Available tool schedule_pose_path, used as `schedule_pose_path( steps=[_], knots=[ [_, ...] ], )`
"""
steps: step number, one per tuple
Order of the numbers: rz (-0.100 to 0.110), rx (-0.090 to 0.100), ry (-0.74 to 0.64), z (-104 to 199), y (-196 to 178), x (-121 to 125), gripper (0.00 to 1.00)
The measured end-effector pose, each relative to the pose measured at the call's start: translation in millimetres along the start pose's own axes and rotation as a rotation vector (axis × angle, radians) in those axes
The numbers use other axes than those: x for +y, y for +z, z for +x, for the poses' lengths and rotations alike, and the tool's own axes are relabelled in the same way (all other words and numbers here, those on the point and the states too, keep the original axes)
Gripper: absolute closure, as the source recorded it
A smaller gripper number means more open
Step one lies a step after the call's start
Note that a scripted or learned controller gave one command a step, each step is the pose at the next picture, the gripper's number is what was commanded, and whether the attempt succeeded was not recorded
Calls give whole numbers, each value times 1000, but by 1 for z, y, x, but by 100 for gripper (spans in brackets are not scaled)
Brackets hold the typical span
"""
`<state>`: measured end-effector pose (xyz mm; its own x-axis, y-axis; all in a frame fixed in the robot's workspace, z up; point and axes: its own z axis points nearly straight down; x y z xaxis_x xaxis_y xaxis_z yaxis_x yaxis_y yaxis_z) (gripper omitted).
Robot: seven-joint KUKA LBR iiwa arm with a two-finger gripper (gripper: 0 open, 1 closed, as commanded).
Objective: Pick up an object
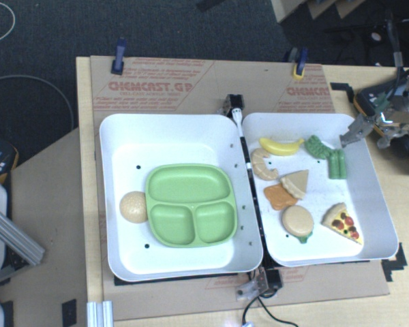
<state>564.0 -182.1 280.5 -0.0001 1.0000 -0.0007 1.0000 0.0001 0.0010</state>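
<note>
- Nothing is lifted yet; you have the whole pick left.
- You see the gripper [352,134] at the right bin's [375,203] far right rim, carrying nothing; whether its tips are spread cannot be told.
- Nearest candidates: green pieces [327,155] just left of it, banana [281,145] further left.
- Pizza slice [343,222] lies nearer the camera.

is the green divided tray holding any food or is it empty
Empty. All three compartments of the green tray show bare green plastic; the round bun lies outside it, against its left edge.
</note>
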Motion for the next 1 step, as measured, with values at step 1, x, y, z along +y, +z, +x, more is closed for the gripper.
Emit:
schedule_pose_path(
  steps=[1],
  knots=[
    [-4,-4,7,-46,-57,-73,0]
  ],
)
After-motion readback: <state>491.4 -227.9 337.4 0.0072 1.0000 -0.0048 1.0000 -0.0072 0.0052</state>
